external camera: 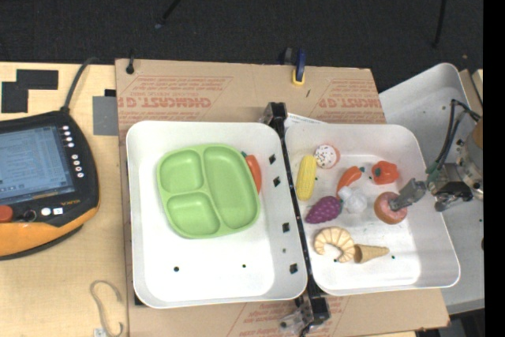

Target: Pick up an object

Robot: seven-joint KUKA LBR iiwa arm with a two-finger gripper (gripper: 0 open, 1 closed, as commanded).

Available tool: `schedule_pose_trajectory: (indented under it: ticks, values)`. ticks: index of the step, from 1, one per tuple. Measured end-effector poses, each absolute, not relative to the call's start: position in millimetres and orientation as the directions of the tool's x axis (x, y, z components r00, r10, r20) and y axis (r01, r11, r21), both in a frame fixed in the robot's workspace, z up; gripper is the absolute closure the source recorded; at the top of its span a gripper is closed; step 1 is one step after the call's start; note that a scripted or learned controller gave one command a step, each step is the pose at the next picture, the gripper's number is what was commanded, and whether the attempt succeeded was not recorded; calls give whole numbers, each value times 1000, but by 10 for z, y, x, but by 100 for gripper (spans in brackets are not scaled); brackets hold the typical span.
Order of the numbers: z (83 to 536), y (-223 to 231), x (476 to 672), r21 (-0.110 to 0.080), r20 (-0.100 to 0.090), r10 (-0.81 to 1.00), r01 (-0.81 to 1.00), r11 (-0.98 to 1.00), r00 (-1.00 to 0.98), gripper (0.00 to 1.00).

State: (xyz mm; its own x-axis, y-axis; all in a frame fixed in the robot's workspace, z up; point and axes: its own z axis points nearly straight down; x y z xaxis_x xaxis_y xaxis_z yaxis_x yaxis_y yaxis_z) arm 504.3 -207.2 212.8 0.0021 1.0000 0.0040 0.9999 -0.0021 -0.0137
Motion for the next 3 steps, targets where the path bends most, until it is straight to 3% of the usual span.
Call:
schedule_pose_trajectory:
  ticks: [1,2,3]
  values:
    - [2190,-2078,5070,-1,0,1000,1000,0,0,0]
    - [1605,-2112,4986,-8,3,1000,1000,1,-1,0]
    - [1104,-2044,5067,-5,3,1000,1000,2,-2,0]
